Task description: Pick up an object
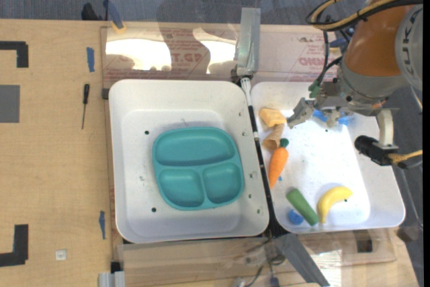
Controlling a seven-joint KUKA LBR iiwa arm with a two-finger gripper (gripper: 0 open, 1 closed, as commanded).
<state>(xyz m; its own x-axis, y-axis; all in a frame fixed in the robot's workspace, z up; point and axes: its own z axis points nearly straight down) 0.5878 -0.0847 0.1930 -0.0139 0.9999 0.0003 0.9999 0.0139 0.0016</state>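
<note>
Legible writing is scant: dark letters "UK" show on the grey arm casing (411, 30) at the right edge, and faint reddish print on the clear panel behind the bins cannot be read. The arm enters from the right, its orange band (376, 44) sitting above the wrist, and reaches down over the far part of the right bin (383, 212), yellow and black cables looping above it. The gripper (310, 111) hangs low near the bin's back left area; one metal finger points toward a tan piece (271, 117), and whether the fingers are released or clenched cannot be told from this angle. Nothing is seen between them. The right bin holds the tan piece, a small cone (273, 138), a carrot (277, 162), a green cucumber (302, 206) and a banana (332, 199). The left bin (127, 144) carries a teal divided plate (198, 167), lying flat
</note>
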